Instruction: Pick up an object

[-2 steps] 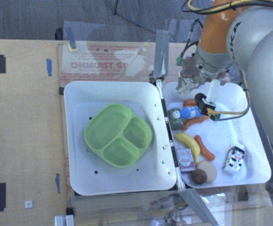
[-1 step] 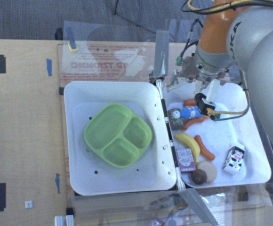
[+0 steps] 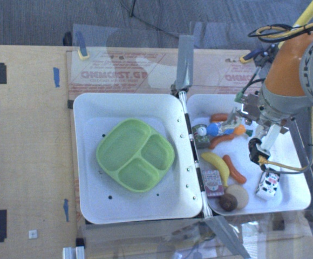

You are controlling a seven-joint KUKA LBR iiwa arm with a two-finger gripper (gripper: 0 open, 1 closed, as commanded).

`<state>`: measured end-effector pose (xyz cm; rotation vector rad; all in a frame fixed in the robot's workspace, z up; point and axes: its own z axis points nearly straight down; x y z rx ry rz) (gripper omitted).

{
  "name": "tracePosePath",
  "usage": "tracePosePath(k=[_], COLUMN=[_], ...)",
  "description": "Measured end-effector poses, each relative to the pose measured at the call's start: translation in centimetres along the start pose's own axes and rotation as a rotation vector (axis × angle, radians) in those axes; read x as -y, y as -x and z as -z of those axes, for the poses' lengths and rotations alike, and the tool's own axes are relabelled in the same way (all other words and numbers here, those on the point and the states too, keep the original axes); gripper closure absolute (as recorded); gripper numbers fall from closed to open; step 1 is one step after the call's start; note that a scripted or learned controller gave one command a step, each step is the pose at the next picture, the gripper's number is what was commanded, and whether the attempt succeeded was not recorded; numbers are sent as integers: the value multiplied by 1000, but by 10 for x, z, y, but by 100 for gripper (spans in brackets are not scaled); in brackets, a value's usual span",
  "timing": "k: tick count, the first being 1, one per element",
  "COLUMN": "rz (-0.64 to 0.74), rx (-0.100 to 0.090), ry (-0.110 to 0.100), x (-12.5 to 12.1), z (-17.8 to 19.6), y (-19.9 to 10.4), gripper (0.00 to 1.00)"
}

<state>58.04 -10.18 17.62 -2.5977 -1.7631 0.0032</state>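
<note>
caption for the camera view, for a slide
Arm over the right bin of toy food; green tray in the left bin.

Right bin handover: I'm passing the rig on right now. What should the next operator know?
Gripper: over the far half of the right bin, among the toys; no object seen in it.
Things: banana, red sausage and white toy car lie in the right bin; the green plate lies in the left bin.
Done: nothing visibly lifted.
Left: grasp and lift one object.

In the right bin (image 3: 302, 201) toys (image 3: 216, 163) crowded the left side; I had bare floor between sausage (image 3: 235, 169) and car (image 3: 268, 184).
</note>
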Motion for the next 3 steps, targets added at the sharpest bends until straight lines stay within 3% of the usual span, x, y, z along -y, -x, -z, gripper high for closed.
tracePosePath(k=[1,2,3], rz=[-68,-75,-70], rx=[-4,-1,0], ry=[9,12,2], x=[60,58,40], z=[-88,-78,61], y=[28,32,-20], gripper=[0,100,100])
